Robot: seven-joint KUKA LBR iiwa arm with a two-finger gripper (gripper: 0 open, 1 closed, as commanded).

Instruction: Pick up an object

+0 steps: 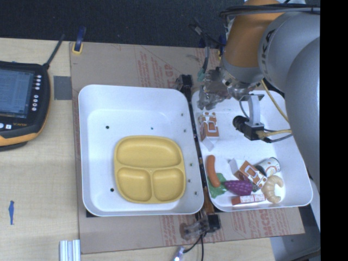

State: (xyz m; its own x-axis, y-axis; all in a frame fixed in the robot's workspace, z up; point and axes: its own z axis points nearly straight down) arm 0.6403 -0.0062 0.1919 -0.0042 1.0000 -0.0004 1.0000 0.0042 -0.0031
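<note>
Bench seen from above at a slant, described left to right. At 9 o'clock, a teach pendant (19,105) with an orange-edged casing and a dark screen lies on the wooden benchtop, well apart from the bins. A sheet of brown cardboard (136,64) underlies both bins.

Left bin (95,99): a shallow white tray holding a yellow three-compartment plate (149,168), which sits toward the bin's 5 o'clock corner; one long compartment lies at its far side and two smaller ones at its near side.

Right bin (296,192): touching the left bin along a black seam fitted with clips at both ends. Its contents cluster in two places. Near the bin's 11 o'clock corner a small brown-and-white carton (209,125) lies flat. Along the 6 o'clock edge lie an orange toy carrot (212,171) with green top, a purple grape bunch (238,187), a second brown-and-white box (249,173), a small can (270,166), a toy croissant (274,188), and a flat red-and-white bar (248,199), several of them touching.

The grey arm with orange band enters from 2 o'clock and covers the bin's far right. The gripper (208,103) hangs just above the carton at 12 o'clock of it; whether its grip is wide or narrow cannot be told, and nothing is seen held.
</note>
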